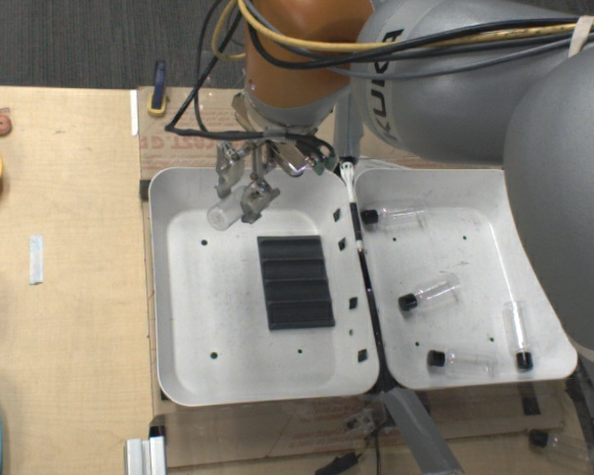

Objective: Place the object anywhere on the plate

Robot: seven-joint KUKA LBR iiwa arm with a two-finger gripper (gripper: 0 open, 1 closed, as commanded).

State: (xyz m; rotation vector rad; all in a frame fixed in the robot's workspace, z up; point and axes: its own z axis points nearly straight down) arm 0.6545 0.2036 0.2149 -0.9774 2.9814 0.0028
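Observation:
A black ribbed plate [295, 282] lies flat in the middle of the left bin [178, 364]. My gripper [243, 198] hangs over the bin's far part, just beyond the plate's upper left corner. A clear vial [228, 212] lies crosswise between its fingertips, and the fingers are shut on it. The vial is up off the bin floor and to the left of the plate, not over it. The orange wrist band and cables hide the upper part of the gripper.
The right bin [535, 265] holds several clear vials with black caps: one at the far left [391, 216], one in the middle [428, 295], one at the front [460, 361] and one at the right [518, 332]. A ridge [361, 265] divides the bins.

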